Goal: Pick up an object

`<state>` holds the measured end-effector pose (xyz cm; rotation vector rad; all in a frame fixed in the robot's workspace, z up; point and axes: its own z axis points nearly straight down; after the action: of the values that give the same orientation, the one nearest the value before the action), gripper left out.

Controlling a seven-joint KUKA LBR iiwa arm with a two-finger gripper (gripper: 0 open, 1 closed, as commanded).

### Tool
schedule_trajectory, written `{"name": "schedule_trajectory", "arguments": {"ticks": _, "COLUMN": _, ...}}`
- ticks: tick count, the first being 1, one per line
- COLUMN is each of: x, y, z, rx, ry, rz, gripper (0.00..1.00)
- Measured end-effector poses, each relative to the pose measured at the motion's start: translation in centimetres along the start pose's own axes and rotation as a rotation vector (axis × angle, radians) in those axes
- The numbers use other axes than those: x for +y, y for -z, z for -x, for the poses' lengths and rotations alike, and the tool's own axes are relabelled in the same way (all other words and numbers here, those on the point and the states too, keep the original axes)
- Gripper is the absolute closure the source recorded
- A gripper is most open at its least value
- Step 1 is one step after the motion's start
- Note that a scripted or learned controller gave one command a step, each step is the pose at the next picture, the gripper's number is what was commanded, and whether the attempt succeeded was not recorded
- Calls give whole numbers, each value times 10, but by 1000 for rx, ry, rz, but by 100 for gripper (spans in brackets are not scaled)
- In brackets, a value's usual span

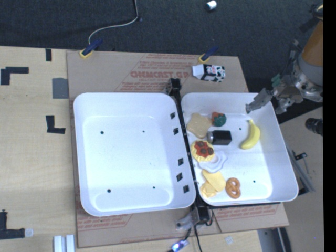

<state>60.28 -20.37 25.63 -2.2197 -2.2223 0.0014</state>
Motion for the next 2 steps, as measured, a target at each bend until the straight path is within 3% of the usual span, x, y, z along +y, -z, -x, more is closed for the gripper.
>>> {"name": "schedule_trajectory", "arguments": {"ticks": 1, "x": 13, "y": -169, "z": -2, "rx": -2, "ry": 2, "rz": 3, "gripper": 0}}
{"name": "schedule_trajectory", "arguments": {"ticks": 2, "x": 67, "y": -172, "z": -27, "rx": 1, "ry": 3, "rz": 3, "gripper": 0}}
